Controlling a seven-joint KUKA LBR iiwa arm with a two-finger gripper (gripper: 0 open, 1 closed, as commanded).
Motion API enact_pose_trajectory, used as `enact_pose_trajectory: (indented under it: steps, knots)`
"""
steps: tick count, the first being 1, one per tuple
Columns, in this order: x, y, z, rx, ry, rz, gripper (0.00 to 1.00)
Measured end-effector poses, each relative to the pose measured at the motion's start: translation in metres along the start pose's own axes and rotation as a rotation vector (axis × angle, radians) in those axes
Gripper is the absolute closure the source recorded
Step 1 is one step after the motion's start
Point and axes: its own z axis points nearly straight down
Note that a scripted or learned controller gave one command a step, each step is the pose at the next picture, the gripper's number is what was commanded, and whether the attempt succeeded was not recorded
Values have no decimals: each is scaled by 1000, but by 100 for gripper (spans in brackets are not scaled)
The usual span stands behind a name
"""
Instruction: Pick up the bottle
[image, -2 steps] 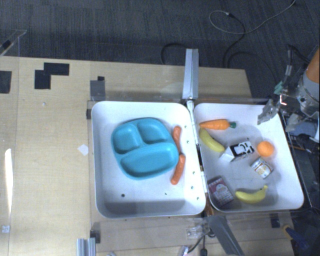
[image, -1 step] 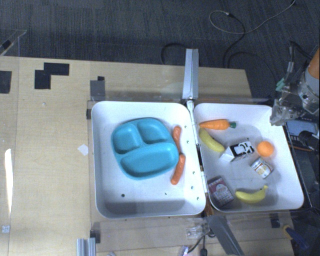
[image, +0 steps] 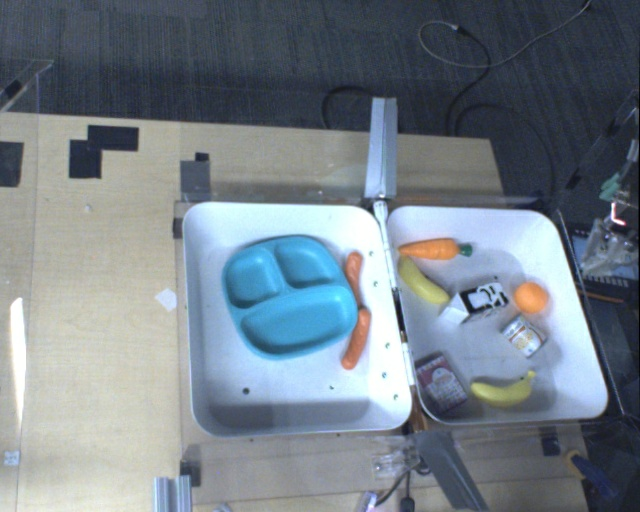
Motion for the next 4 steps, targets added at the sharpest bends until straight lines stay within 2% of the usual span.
enact_pose_trajectory:
  steps: [1, 2, 3, 4]
  knots:
    - [4, -13, 62, 3, 0, 320, 100]
    - [-19, -39, -53, -1, 0, 418, 100]
    - [-19, -39, -25, 2, -1, 341, 100]
    - [59, -37, -91, 1, 0, 701, 100]
